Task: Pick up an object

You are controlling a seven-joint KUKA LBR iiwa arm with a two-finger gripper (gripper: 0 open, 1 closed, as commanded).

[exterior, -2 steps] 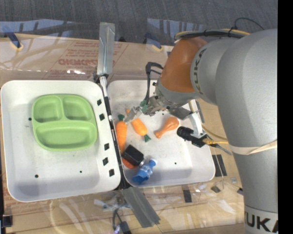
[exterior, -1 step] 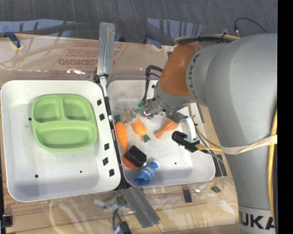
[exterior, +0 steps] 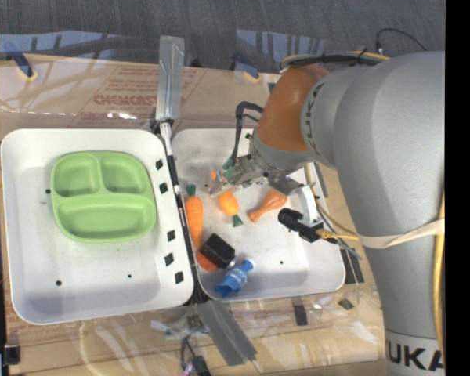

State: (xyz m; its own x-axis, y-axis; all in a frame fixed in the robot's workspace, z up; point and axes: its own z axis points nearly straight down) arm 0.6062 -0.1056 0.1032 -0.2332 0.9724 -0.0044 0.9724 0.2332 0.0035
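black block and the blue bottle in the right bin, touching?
Cannot tell. In the camera view the black block sits just up-left of the blue bottle, with no plain gap or contact between them.

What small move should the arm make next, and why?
Probably a short descent, then close. The gripper hangs over the right bin, just above a small orange carrot, with nothing seen between its fingers. The long carrot and black block lie farther off.
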